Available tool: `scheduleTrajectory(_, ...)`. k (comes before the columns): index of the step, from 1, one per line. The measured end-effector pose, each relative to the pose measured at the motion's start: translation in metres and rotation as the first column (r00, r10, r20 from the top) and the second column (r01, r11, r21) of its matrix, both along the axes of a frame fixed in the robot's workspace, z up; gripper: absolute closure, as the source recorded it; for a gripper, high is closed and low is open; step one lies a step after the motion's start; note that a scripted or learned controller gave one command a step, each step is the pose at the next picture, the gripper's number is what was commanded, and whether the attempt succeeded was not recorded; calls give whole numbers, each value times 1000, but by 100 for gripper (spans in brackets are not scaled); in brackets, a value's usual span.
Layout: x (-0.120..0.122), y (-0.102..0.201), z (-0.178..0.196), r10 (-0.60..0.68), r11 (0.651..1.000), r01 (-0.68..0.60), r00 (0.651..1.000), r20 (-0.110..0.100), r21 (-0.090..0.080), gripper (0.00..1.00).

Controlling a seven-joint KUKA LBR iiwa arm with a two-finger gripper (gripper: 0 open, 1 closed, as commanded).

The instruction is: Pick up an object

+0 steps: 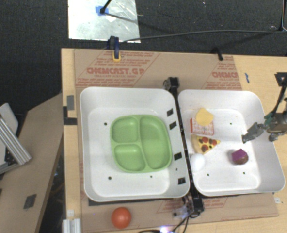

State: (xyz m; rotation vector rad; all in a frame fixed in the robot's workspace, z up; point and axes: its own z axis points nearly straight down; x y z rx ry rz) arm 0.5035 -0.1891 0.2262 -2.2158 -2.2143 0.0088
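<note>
The right bin (260,106) holds several small objects. A yellow piece (204,116) lies on top of a red and white box (202,127), with a pizza slice (205,143) just below it. A white round object (198,162) rests near the bin's left wall, and a purple object (239,156) sits toward the right. My gripper (249,134) reaches in from the right, just above and to the right of the purple object, apart from it. Nothing shows held in it.
The left bin (92,106) carries a green divided plate (141,143). An orange ball (121,217) lies on the bench in front of the left bin. Black clips run along the divider between the bins (177,130).
</note>
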Motion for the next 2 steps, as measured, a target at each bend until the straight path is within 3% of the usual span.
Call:
scheduleTrajectory(1, 3, 1, 6, 4, 1000, -4, 1000, 12, -3, 0)
scheduleTrajectory(2, 6, 0, -56, 2, 1000, -2, 1000, 9, -2, 0)
